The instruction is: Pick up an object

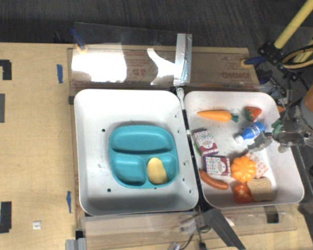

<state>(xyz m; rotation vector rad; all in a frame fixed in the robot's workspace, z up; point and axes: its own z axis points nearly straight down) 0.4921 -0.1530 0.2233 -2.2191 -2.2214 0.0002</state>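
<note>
Several small toy foods sit in the right bin [297, 178], lower right of frame; any one would serve. Nearest the gripper [268, 138] is a blue-and-white bottle [249, 133], lying on its side in the bin's upper middle. Probably light hard plastic, smooth and round, so likely to roll or slip; best taken across the body, not the cap end. Gripper is at the bin's right side, just beside the bottle; nothing seen between the jaws, and how wide they stand can't be told from this angle.

Around the bottle: carrot [216, 115] to upper left, red strawberry-like piece [253, 112] above, two small printed cartons [205, 141] [216, 165] left and below-left. Orange pumpkin [243, 169] below, touching a tan bread-like block [261, 188] and a red piece [241, 192] at the bin's lower edge. Sausage [214, 181] lies beside the lower carton. Pumpkin looks lumpy, easier to hold; the cartons lie flat, harder to get under.

Left bin [88, 155], centre frame, holds a teal divided tray [141, 139] with a yellow potato-like piece [156, 171] in its lower right compartment.
</note>
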